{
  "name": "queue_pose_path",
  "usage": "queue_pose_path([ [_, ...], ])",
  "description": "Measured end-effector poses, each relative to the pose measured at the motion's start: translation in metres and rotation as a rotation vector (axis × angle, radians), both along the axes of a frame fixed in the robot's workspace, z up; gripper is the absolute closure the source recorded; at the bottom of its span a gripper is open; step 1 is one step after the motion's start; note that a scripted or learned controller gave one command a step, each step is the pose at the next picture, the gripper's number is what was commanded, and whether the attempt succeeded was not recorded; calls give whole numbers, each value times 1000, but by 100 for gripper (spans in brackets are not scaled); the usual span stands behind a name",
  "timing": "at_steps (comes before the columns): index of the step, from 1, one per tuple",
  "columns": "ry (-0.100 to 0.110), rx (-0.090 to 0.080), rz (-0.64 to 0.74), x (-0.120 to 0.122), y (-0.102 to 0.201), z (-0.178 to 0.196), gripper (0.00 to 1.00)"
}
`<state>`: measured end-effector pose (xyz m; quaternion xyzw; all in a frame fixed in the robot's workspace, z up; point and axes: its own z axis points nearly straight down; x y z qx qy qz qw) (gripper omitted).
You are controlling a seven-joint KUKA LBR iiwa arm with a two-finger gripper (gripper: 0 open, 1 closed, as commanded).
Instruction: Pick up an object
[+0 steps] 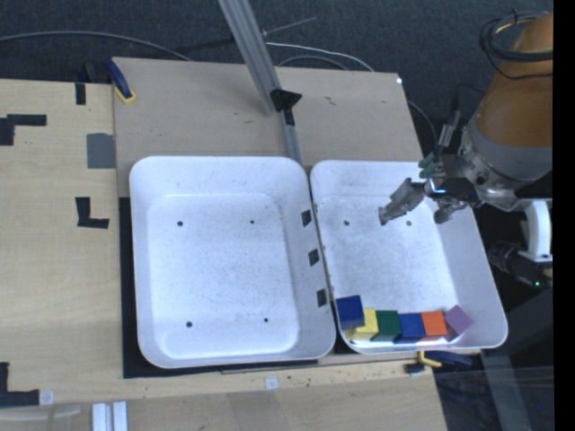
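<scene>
The gripper (415,201) is too blurred to tell its grasp; the arm (512,115) reaches in over the right bin (395,268), above the blocks (400,323).

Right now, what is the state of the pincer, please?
Pincer: over the right bin, nothing visible between its fingers; open or closed cannot be told.

Left of the dark grey gripper (415,203) sit two shallow white plastic bins (153,241), finely speckled. Below the gripper lie small blocks: blue cube (349,310), yellow block (366,326), green block (387,322), another blue block (411,326), orange block (433,323), purple block (457,319).
</scene>
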<state>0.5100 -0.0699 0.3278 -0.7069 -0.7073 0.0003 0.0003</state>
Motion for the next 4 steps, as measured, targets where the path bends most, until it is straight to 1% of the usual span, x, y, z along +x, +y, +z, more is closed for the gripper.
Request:
queue_pose_path([
  [1, -10, -2, 2, 25, -17, 161, 0],
  [2, -7, -5, -7, 22, -93, 217, 0],
  [3, -1, -3, -4, 23, -139, 215, 0],
  [4, 8, 2, 2, 83, -138, 105, 0],
])
